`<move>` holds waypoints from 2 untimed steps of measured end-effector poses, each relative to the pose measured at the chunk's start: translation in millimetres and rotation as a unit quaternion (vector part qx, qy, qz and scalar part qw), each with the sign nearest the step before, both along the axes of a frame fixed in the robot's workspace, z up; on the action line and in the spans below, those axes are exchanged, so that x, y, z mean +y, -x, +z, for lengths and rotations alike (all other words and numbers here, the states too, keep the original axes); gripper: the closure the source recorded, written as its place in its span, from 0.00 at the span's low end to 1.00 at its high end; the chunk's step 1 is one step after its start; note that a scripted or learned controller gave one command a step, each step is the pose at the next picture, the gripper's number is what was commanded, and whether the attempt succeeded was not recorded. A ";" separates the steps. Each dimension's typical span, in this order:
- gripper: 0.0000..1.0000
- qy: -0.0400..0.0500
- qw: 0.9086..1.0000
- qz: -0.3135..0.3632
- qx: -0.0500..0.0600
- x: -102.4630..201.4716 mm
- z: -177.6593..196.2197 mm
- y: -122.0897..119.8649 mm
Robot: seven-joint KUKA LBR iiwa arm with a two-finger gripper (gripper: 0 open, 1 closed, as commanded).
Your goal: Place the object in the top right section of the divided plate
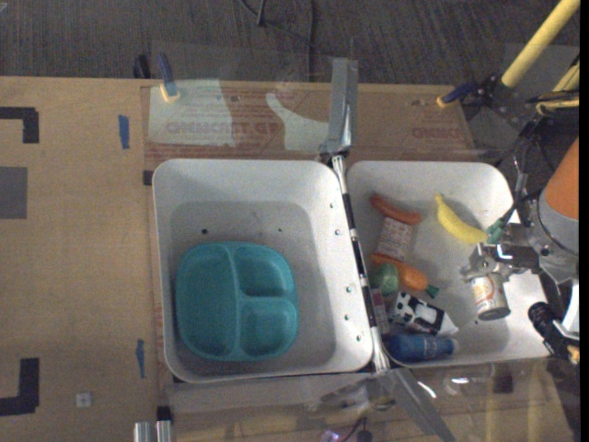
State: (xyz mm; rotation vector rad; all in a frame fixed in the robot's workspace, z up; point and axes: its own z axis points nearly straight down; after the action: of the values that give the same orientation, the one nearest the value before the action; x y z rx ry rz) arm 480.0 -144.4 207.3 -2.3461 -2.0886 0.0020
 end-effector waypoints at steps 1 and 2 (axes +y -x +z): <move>1.00 -0.001 0.992 0.124 0.001 90.0 -1.3 0.6; 1.00 -0.001 0.987 0.159 0.001 194.3 -14.1 1.1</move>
State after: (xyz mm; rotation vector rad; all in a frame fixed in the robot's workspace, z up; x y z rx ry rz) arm 478.9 49.8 193.2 -1.9818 -2.4338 0.0033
